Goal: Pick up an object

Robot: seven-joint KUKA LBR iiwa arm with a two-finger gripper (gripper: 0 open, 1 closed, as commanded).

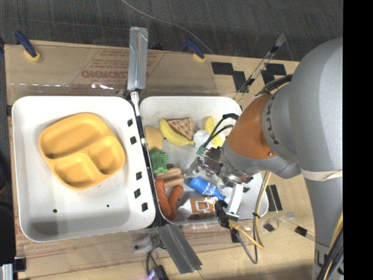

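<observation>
Cardboard bench (175, 60) under two glossy white bins. Left bin (35, 214): moulded yellow tray (81, 149). Right bin (192, 104): plastic food — curved banana (170, 134), waffle wedge (182, 126), sausages (169, 198), blue packet (203, 186). Gripper (205, 163) low over food; grip state cannot be told.

A yellow divided tray (81, 149) is seen sitting in the left bin (35, 220), while the right bin (192, 102) is packed with toy food like a banana (171, 134) and sausages (169, 200), with the gripper (201, 167) lowered among them.
</observation>
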